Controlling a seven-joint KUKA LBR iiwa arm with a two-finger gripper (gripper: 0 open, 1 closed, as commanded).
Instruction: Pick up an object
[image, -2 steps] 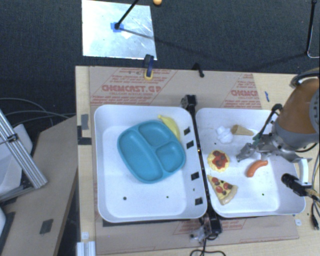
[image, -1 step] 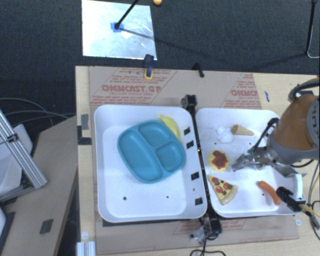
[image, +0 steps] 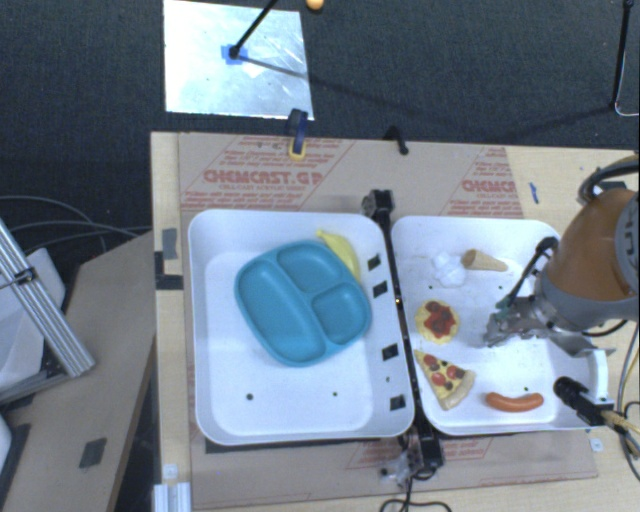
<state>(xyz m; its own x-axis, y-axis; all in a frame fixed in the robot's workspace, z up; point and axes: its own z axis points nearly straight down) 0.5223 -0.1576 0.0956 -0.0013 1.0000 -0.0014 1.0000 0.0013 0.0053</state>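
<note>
In the right bin (image: 520, 232) lie a small round pizza (image: 438, 320), a pizza slice (image: 445, 377), a hot dog sausage (image: 515, 402), an ice cream cone (image: 483, 262) and a small white lump (image: 449, 269). My gripper (image: 503, 331) hangs low over the middle of this bin, right of the round pizza and above the sausage. Nothing shows between its fingers. The arm's orange band (image: 596, 248) rises behind it at the right.
The left bin (image: 220, 400) holds a blue divided plate (image: 301, 301) with a yellow banana (image: 341, 250) at its upper right edge. A black clamp strip (image: 392, 300) runs between the bins. Cardboard (image: 330, 170) lies under both bins.
</note>
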